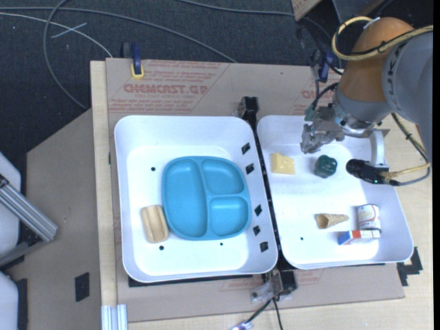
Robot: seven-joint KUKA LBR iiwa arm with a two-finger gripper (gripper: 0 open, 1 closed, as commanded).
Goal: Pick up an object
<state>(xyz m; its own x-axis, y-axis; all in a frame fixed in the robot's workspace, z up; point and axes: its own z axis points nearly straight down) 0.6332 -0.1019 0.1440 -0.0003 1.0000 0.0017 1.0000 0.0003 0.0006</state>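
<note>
The right bin [385, 253] holds a pale yellow cheese-like wedge [282, 163], a dark green round object [326, 166], a tan cone [331, 219] and a small white can with red and blue label [368, 218] beside a red-and-blue piece [356, 236]. My gripper [313, 143] hangs over the back of the right bin, between the yellow wedge and the green object and slightly behind them. Nothing shows between its fingers.
The left bin [130, 184] carries a blue divided plate [205, 196] and a tan bread-like block [155, 223] at its left. A black divider with clips [256, 177] runs between the bins. Cables lie on the dark floor behind the bench.
</note>
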